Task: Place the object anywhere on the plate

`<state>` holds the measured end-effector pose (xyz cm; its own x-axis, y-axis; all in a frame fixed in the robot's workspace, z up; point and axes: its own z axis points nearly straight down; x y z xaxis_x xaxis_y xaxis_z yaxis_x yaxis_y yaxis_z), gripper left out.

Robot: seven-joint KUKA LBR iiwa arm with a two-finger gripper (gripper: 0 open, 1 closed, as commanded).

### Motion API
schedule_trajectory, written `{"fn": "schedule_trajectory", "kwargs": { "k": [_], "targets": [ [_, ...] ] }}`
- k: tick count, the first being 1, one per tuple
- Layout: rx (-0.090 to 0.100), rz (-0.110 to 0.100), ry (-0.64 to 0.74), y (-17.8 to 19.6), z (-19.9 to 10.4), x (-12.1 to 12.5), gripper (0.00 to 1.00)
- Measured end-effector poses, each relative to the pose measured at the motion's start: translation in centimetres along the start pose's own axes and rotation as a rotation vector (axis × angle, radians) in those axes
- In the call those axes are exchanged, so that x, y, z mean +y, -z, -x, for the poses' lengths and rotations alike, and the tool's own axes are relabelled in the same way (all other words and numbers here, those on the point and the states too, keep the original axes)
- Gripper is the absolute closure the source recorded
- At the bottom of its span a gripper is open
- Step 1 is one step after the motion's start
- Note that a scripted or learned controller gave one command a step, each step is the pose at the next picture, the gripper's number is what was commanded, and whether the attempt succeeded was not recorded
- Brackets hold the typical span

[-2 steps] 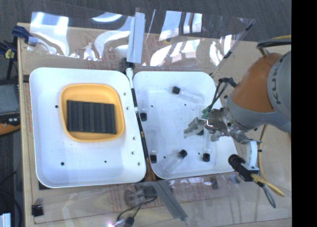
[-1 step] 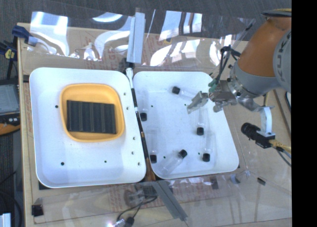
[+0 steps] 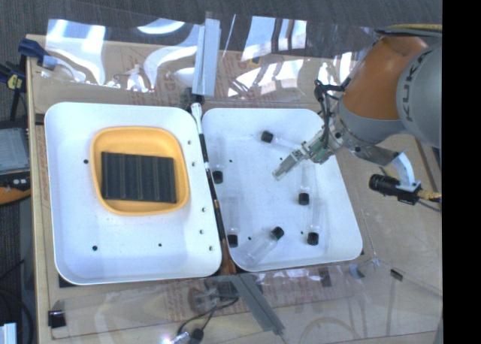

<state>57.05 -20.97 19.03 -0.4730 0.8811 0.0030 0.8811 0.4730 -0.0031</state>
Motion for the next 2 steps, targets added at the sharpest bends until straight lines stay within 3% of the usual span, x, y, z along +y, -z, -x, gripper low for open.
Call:
{"fn": "schedule_trajectory", "kwargs": {
  "k": [1,2],
  "targets": [
    [0.001,0.001,0.003,1.01,-0.01,0.10,1.00],
    [0.001,0.000,0.003,1.01,-0.01,0.09,0.00]
  ]
}}
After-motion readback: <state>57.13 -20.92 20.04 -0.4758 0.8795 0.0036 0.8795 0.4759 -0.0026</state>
